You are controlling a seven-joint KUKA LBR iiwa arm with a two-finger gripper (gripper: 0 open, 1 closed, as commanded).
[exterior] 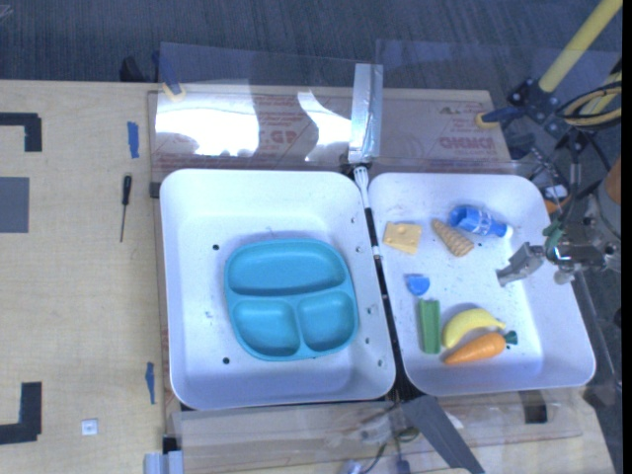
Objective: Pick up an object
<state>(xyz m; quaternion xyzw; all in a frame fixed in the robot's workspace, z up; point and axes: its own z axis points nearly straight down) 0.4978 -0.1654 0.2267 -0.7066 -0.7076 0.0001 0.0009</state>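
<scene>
The right bin [563, 363] holds several toy items. A blue can-like object [479, 221] lies at the back, with a tan cone [454, 237] and a yellow cheese wedge [402, 237] to its left. A small blue piece [418, 285] sits above a green stick [429, 325]. Beside the stick lie a yellow banana [472, 324] and an orange carrot [479, 347]. My gripper [533, 275] hangs over the bin's right side, open, with nothing between its fingers. It is right of the cone and above the banana in the view, apart from both.
The left bin [188, 215] holds a teal divided plate [289, 297]. A clear panel and a metal strip [363, 112] stand behind the bins. Cables and a yellow rod [583, 33] crowd the upper right. A screwdriver [124, 203] lies on the wooden bench at left.
</scene>
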